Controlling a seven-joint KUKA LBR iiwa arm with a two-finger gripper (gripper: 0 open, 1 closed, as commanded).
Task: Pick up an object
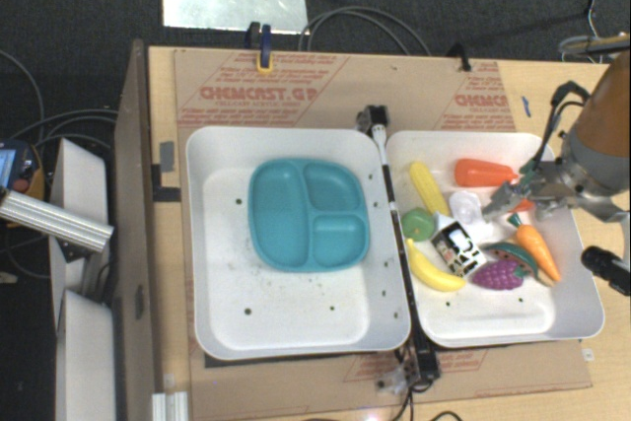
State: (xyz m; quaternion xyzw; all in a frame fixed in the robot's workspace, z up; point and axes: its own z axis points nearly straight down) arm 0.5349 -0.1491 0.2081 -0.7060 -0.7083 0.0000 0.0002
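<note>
Carrot (pixel 537 251), toy, right bin (pixel 582 315): likely light, rigid, slick plastic; grip across thick middle; tool (pixel 515 195) near, finger spread indiscernible, nothing visibly held.

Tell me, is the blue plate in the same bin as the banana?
No, the blue plate lies in the left bin, while the banana lies in the right bin with the other toy food.

The red lettering "CHEMCAST GP" was printed on the brown paper-faced sheet (pixel 325 79) lying under the two shallow white bins (pixel 212 212). It was read once behind the left bin, and repeated, partly cut off, behind the right bin. No other text could be read.
</note>
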